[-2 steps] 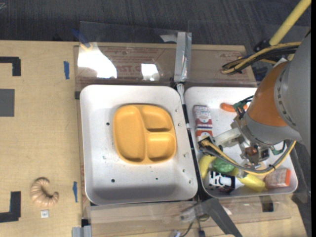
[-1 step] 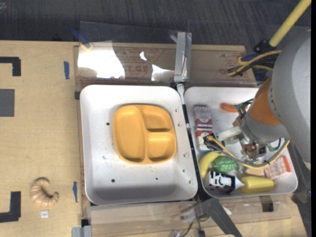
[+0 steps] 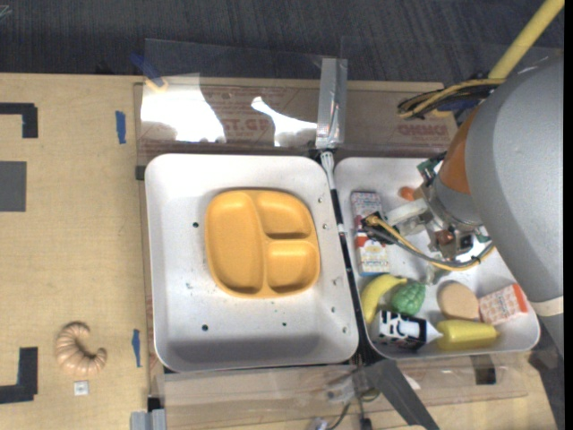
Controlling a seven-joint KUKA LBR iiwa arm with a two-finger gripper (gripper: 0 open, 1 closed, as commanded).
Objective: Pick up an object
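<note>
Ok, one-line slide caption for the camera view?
KUKA arm reaches into the cluttered right bin; yellow divided tray sits in the left bin.

You see even, bright overhead light; strong glare whitens the clear plastic sheet (image 3: 224, 115) behind the bins, and the near arm (image 3: 524, 177) looms soft, out of focus.

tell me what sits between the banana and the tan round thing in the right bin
In the camera view, a green bumpy toy sits between the banana and the tan round piece.
</note>
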